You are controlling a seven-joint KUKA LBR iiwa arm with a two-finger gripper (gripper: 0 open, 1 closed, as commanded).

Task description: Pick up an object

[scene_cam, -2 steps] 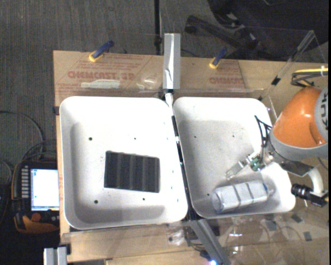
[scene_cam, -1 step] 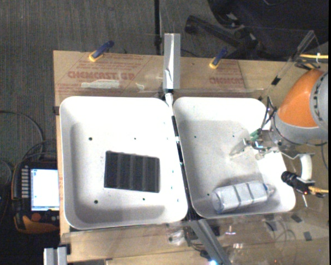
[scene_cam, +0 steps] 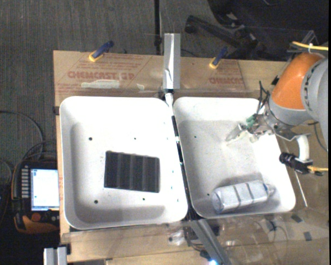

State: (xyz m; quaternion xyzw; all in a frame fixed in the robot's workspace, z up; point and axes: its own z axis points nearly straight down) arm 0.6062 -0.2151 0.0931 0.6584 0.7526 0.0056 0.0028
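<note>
A grey KUKA arm (scene_cam: pixel 311 93) with an orange band is seen reaching in from the right edge of the surface (scene_cam: pixel 127 73), its wrist angled down and leftward over the right bin (scene_cam: pixel 182 148). The jaws (scene_cam: pixel 244 130) are poised in the far right part of that bin, close to its floor, pointing toward the bin's middle. Whether the jaws are released or clenched cannot be told, since they are small and blurred against the white floor, and nothing can be made out between them.

A pale, ribbed, bottle-like object (scene_cam: pixel 243 195) is lying on its side along the near edge of the right bin, toward its near right corner, well apart from the jaws. A dark, flat, ribbed rectangle (scene_cam: pixel 132 171) is resting on the floor of the left bin (scene_cam: pixel 71 148), near its middle. The two bins are set side by side, their inner rims touching, on the cardboard-covered surface.
</note>
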